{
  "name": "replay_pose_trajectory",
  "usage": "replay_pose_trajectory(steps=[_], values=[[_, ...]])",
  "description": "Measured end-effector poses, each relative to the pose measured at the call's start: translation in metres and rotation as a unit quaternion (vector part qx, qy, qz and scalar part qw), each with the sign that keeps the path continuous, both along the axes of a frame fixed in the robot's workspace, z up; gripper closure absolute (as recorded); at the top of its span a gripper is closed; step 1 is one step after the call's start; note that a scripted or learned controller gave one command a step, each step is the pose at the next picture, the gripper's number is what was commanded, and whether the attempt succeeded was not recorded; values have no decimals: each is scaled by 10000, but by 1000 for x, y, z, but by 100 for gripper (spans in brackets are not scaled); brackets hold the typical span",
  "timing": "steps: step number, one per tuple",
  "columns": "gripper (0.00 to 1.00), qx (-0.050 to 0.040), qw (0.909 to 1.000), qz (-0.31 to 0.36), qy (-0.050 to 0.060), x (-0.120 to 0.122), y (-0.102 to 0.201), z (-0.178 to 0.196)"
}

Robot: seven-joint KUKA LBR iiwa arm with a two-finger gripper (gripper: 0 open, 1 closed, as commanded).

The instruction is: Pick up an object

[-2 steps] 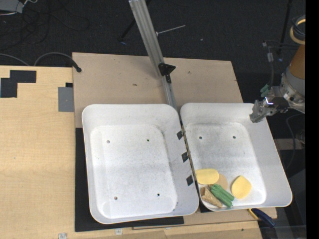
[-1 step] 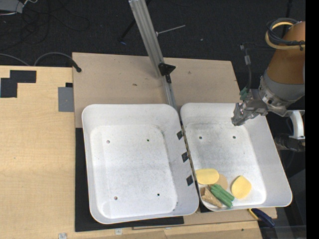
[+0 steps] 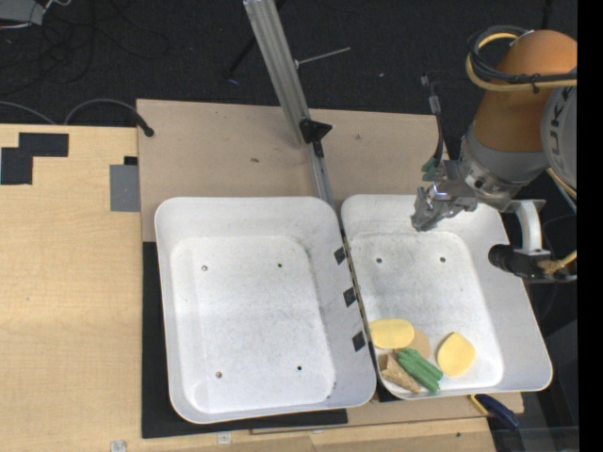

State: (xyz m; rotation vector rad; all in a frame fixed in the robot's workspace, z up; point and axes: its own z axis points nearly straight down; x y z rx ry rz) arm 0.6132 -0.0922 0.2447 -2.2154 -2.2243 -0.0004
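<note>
- I see the fingers [image 3: 426, 217] over the far edge of the right bin [image 3: 509, 290]; whether they are open or closed, I cannot tell.
- They carry nothing.
- The objects lie well apart, in the near corner: two yellow pieces [image 3: 391, 333], a green one [image 3: 419, 369].
- I judge this the approach step; next I must travel there and descend.

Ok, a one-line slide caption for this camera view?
Gripper poised over the right bin's far end; yellow pieces and green item clustered at its near edge.
</note>
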Motion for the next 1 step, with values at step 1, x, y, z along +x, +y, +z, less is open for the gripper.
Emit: replay_pose_trajectory(steps=[1], values=[[100, 3, 10000, 1, 16, 4, 56, -13]])
